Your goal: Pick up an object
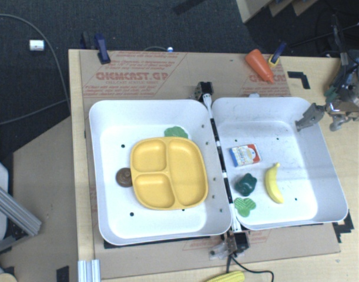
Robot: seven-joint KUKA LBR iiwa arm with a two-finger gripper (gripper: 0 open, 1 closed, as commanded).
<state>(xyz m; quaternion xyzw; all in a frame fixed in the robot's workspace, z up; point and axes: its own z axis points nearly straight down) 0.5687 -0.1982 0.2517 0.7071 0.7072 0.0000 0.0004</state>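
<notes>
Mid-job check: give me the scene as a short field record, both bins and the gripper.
left bin: yellow divided plate, green piece at its far edge, brown round piece at its left
right bin: small carton, dark green piece, light green piece, banana
gripper: above right bin's far right corner, holding nothing visible
bench: orange carrot-like toy beyond the bins

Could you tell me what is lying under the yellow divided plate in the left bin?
A green piece sticks out from beneath the yellow divided plate at its far edge, and a brown round thing at its left edge. The plate covers the rest of both.
</notes>
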